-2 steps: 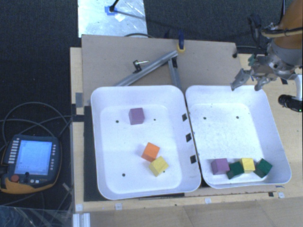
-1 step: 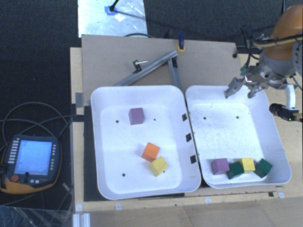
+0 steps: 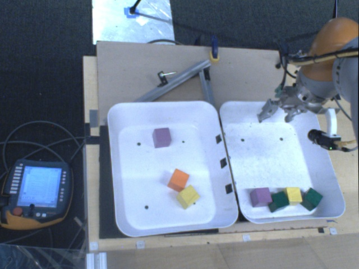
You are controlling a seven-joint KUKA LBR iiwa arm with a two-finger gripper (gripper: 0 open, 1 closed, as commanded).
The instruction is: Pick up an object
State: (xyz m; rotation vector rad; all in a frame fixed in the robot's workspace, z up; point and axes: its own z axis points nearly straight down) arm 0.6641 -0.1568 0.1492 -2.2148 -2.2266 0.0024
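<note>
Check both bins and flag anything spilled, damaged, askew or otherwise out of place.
Nothing stands out. The left bin holds a purple cube, an orange cube and a yellow cube, the last two touching. Four cubes crowd the right bin's near edge. The gripper hangs over its far edge.

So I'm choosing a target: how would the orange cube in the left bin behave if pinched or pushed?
The orange cube looks rigid with flat faces, so it should slide, not roll. It touches the yellow cube, so a push would probably shift both.
</note>
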